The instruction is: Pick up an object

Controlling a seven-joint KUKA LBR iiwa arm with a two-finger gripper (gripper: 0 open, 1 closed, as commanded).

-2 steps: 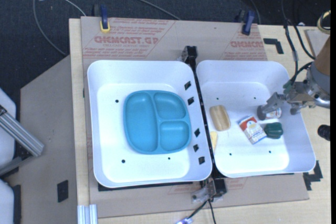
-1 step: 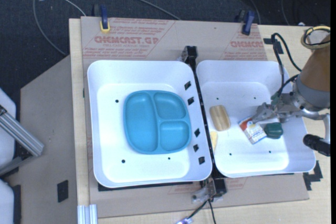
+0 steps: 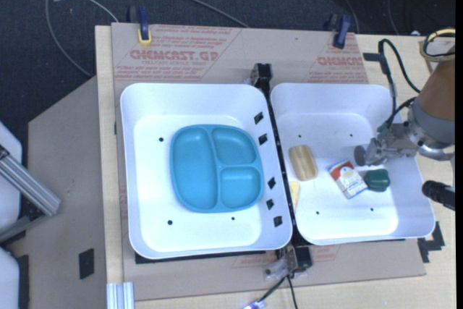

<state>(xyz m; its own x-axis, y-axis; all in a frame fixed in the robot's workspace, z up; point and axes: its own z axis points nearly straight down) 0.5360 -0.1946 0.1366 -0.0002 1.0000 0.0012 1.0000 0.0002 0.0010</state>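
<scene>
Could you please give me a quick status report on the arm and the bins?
Gripper low in right bin, nothing seen held. Red-and-white packet, green object, tan block lying loose. Blue tray in left bin.

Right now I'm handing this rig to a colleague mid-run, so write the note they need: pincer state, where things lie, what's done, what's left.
Pincer: low over the right bin, near its right wall; whether it is open or shut can't be told, and nothing is visibly held.
Right bin: a tan bread-like piece by the left wall, a small red and white packet mid-bin, a dark green object just right of the packet, below the pincer.
Left bin: a blue divided plate, flat.
Done: the arm has reached into the right bin.
Left: grasp and lift one object.
</scene>
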